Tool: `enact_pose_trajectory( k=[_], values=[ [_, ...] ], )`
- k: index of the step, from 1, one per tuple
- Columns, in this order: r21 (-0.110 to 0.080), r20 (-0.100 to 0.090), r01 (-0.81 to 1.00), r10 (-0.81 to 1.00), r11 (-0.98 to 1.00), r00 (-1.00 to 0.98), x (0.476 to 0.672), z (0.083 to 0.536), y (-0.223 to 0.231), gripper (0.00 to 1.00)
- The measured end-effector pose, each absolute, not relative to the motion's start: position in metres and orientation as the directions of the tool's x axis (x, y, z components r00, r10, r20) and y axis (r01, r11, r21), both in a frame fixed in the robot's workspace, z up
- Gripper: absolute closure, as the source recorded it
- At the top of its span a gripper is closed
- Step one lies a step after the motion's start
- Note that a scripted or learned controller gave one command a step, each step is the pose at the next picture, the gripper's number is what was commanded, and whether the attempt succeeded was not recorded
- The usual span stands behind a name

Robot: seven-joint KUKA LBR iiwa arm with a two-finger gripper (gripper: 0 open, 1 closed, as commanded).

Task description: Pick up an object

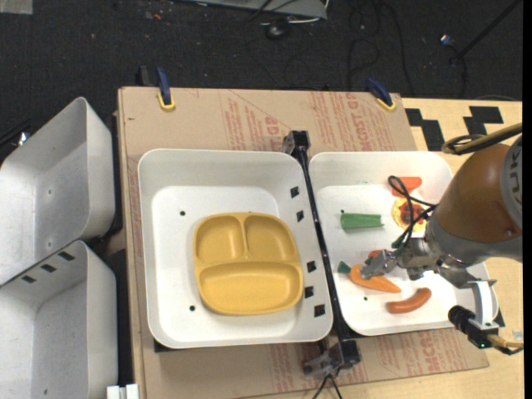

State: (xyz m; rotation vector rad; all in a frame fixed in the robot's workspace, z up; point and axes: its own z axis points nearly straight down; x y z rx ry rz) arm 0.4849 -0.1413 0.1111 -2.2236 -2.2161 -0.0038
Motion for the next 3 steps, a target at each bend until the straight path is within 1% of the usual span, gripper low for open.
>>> enact_pose_trajectory(
  k=[1, 2, 3],
  values=[
    [0.012, -0.002, 1.0, 1.0, -0.004, 0.004, 0.488, 0.126, -0.142, 1.0],
    [0.006, -0.002, 1.0, 1.0, 0.004, -0.004, 0.488, 0.179, -0.132, 1.0],
    [0.007, -0.003, 1.0, 1.0, 0.004, -0.004, 0.5, 0.234, -0.132, 1.0]
  ],
)
